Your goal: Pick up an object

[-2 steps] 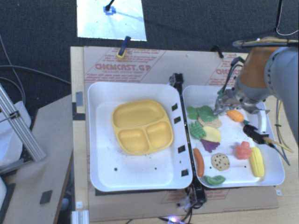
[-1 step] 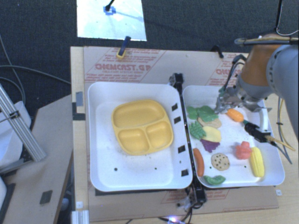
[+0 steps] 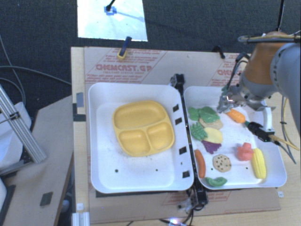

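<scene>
The right bin (image 3: 277, 175) holds several toy foods. An orange carrot (image 3: 236, 116) lies near its far side. Green lettuce (image 3: 203, 112), a beige piece (image 3: 212, 122), a green leaf (image 3: 198, 132), a yellow piece (image 3: 214, 135) and a purple piece (image 3: 211, 147) crowd the bin's left half. A cookie (image 3: 221, 162), a red piece (image 3: 244, 151), a corn cob (image 3: 258, 163), an orange sausage (image 3: 200, 163) and a green pod (image 3: 215, 181) lie toward the front. My gripper (image 3: 226, 103) is low over the far part of this bin, just left of the carrot and above the lettuce.
A yellow divided plate (image 3: 141, 126) sits in the left bin (image 3: 101, 173). A black divider (image 3: 184, 126) with clips separates the bins. A black clip and cables (image 3: 261, 130) hang off the arm over the right bin. Cardboard (image 3: 141, 65) lies under both bins.
</scene>
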`<state>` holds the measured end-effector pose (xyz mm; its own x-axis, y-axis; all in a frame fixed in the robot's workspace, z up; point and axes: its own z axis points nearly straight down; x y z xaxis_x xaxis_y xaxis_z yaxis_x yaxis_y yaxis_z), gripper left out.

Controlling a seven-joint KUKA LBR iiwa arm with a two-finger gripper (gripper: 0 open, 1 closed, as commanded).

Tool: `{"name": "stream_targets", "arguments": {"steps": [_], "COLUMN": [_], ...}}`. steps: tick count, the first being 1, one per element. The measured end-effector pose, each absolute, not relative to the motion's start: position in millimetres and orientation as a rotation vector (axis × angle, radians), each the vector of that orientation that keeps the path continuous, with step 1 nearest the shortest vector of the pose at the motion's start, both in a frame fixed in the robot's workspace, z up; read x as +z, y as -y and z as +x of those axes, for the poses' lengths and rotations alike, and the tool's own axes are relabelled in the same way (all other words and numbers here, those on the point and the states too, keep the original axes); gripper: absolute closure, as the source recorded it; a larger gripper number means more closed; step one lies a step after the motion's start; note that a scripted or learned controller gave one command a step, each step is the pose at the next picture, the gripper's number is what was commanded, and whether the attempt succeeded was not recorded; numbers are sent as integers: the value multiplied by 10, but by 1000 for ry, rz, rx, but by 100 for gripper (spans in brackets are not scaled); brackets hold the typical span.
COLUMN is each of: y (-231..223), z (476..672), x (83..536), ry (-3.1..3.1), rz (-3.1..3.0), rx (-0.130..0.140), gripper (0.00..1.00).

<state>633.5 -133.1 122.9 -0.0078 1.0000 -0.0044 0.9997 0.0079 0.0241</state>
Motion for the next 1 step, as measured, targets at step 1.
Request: {"name": "stream_targets", "arguments": {"steps": [1], "y": [693], "z": [5900], "x": [1886], "ry": [-2231], "rz": [2209], "rx": [9], "gripper": [100]}}
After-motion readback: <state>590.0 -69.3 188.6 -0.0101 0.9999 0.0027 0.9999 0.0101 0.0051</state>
